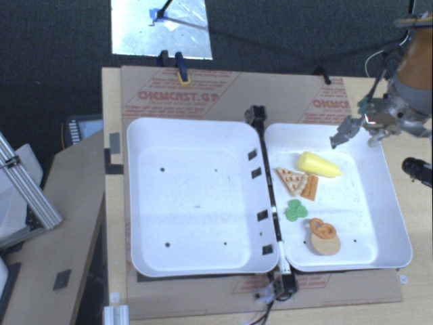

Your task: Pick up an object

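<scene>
Dark carpet behind; a worktop (223,90) covered in printed cardboard carries two white bins side by side. Left bin (196,195) bare white floor. Right bin (379,202) holds all the objects: a yellow piece (319,165) near the middle, a waffle-like wedge (291,179) just left of it with an orange strip (310,187) touching alongside, a green blob (295,212) below, and a tan disc (325,244) with an orange pretzel shape (323,230) on it toward the near wall.

Arm enters from the right. Claw (357,131) hangs above the right bin's far rim, fingers spread apart, nothing between them. It sits up and right of the yellow piece, apart from it.

Step in hand, as I read it: approach, before any grasp. Nearest candidate is the yellow piece. Next move would call for shifting the claw toward the bin's middle, centring over that piece, then descending with fingers straddling its narrow side. The wedge and strip lie close by; a sloppy descent could nudge them.
</scene>
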Tool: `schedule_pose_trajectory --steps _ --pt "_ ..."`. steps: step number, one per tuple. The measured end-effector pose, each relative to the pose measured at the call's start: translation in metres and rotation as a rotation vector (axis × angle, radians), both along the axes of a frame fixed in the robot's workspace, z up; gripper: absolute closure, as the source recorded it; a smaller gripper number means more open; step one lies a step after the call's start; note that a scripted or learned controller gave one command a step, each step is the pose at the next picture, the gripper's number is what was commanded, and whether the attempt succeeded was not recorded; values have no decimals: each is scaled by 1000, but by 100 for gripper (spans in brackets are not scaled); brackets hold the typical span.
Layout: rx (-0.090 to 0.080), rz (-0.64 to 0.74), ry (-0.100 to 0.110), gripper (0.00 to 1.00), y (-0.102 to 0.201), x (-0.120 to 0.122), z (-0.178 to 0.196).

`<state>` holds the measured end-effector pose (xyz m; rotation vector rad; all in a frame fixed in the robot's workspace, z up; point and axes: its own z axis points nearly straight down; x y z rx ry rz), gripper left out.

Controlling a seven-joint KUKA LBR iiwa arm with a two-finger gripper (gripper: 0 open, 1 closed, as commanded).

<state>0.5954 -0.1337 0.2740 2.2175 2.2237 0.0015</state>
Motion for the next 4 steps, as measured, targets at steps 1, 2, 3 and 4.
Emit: schedule_pose_trajectory --steps 1,2,3,4 --pt "4 -1 13 0 25 -18 -131" --pt "-5 2 -4 0 46 -3 -190" --pt "-7 -1 -13 100 43 -1 -174" --pt "4 8 -7 100 130 -29 -84"
